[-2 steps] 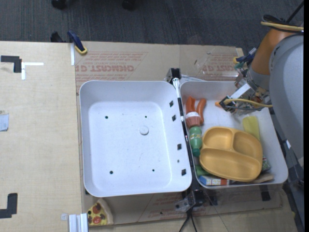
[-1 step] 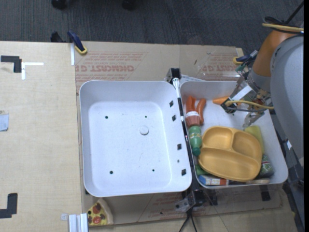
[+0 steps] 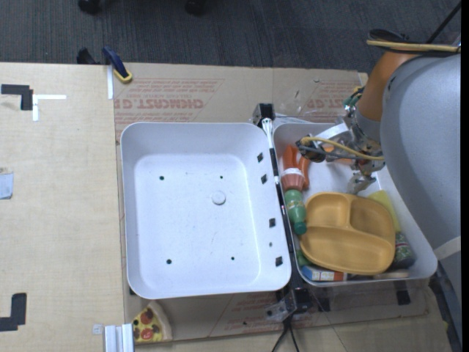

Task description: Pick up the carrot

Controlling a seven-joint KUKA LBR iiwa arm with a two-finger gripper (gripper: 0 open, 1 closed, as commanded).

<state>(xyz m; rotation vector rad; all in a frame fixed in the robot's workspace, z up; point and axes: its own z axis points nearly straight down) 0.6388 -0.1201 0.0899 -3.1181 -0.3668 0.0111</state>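
The carrot [image 3: 296,161] is a short orange piece lying against the left wall of the right bin [image 3: 419,264], near its far end. Its lower end meets a white and orange band [image 3: 294,178]. My gripper [image 3: 362,173] hangs over the far right part of the same bin, roughly a hand's width to the right of the carrot and apart from it. The grey arm covers the bin's right side. Nothing shows held at the gripper.
A tan divided plate [image 3: 349,236] covers the near half of the right bin. A green bottle [image 3: 295,211] lies along its left wall. A yellow-green thing [image 3: 383,199] sits under the arm. The left bin [image 3: 146,196] holds a small white disc [image 3: 218,198].
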